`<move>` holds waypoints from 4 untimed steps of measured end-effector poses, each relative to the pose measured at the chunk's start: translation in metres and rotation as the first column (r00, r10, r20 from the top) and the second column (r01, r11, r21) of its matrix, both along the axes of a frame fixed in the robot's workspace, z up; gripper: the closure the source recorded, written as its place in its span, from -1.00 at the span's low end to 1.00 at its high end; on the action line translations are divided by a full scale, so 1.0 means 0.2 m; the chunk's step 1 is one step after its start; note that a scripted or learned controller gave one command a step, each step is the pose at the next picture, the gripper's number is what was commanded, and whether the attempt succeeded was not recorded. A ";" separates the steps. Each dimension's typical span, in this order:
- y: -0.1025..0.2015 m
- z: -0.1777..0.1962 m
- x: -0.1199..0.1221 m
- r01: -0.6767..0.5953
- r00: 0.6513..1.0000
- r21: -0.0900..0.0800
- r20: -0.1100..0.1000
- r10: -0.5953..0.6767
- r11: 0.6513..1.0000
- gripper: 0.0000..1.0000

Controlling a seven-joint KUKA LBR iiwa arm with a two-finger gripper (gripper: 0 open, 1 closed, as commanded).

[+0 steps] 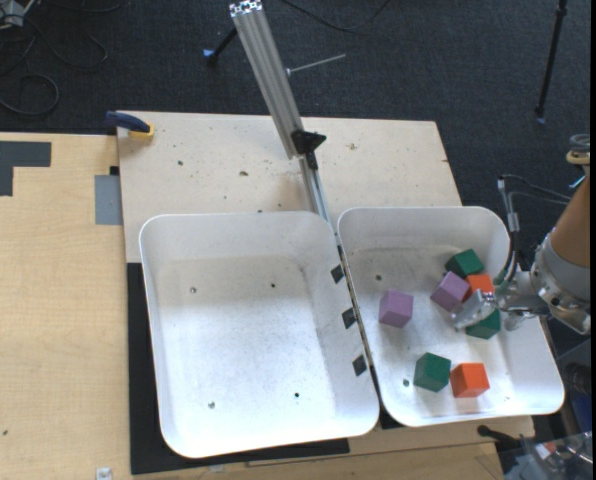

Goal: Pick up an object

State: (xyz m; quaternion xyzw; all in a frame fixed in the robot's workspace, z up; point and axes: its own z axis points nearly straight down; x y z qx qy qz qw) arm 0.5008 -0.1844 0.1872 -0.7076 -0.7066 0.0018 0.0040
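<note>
The right bin (418, 230) holds several small blocks. A purple block (396, 308) lies near its middle, and a second purple block (450, 291) sits further right. A green block (466, 263) and an orange block (480, 284) lie by the right wall. Near the front are another green block (432, 371) and an orange block (469, 379). My gripper (475, 312) reaches in from the right and is down among the cluster at the right wall. It sits just beside the second purple block and partly covers a green block (486, 326).
The left bin (168, 238) stands beside the right one, with black clips (349, 317) along the shared wall. A slanted aluminium bar (273, 78) rises behind the bins. A blue and yellow clamp (130, 124) lies on the board's far left corner.
</note>
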 end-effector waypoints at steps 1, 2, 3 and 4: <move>0.04 -0.28 0.03 0.004 1.000 0.001 -0.001 -0.004 1.000 -1.00; 0.04 -0.48 0.03 0.005 1.000 -0.002 0.007 -0.005 1.000 -1.00; 0.04 -0.43 0.03 0.013 1.000 0.000 0.005 -0.013 1.000 1.00; 0.02 -0.22 0.02 0.011 1.000 -0.003 0.009 -0.011 1.000 1.00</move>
